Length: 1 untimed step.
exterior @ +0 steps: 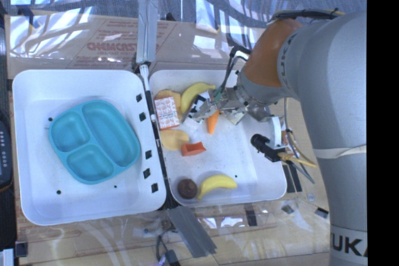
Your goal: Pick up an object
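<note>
Carrot (212,122) sits right below my gripper (215,104), an orange wedge pointing down the right bin (269,187); whether my fingers are spread or closed I cannot tell, and nothing shows between them. Counting outward in this bin: two bananas, one (194,95) touching my gripper's left side and one (217,184) near the front wall; one red block (193,148) just below the carrot; one small packet (166,113) with red print too small to read; one pale yellow piece (174,139) under it; and one dark brown round thing (187,187) beside the front banana. My arm crosses the bin's right part and hides some of its floor. The left bin (37,196) holds one blue divided plate (93,141) with three compartments. Behind the bins lies cardboard (100,43) with faint red lettering I cannot make out.
</note>
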Each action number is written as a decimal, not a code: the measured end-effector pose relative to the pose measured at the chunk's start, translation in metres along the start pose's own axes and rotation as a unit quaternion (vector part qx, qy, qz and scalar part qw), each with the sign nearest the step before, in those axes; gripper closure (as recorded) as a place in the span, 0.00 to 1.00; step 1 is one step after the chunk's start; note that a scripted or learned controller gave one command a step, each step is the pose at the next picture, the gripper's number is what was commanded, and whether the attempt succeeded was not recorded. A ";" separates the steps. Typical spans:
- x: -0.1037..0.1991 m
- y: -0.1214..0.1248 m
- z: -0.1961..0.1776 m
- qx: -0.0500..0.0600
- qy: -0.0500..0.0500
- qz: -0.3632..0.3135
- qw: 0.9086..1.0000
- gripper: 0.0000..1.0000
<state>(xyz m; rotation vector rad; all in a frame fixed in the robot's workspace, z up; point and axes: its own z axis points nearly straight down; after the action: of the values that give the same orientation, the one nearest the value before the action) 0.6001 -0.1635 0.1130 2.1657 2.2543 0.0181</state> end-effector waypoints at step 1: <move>-0.004 0.014 0.007 0.008 0.006 -0.010 1.000 0.00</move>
<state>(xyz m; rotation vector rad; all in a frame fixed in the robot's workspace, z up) 0.6148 -0.1667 0.1065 2.1565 2.2900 0.0116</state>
